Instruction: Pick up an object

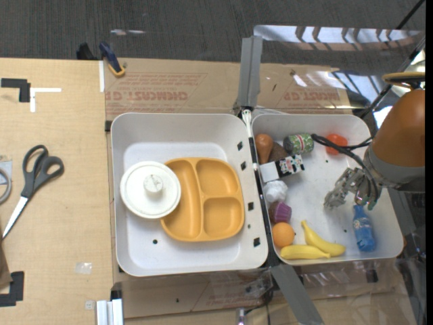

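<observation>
no object is lifted yet; the pick is judged still to be done. the gripper point(348, 191) is lowered inside the right bin point(318, 122), fingers seen spread with nothing between them. a blue bottle point(363, 230) lies just below-right of it, bananas point(312, 244) lower-left.

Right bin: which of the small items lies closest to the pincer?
The blue bottle, lying just below the pincer by the bin's right wall. The bananas and orange lie farther left.
</observation>
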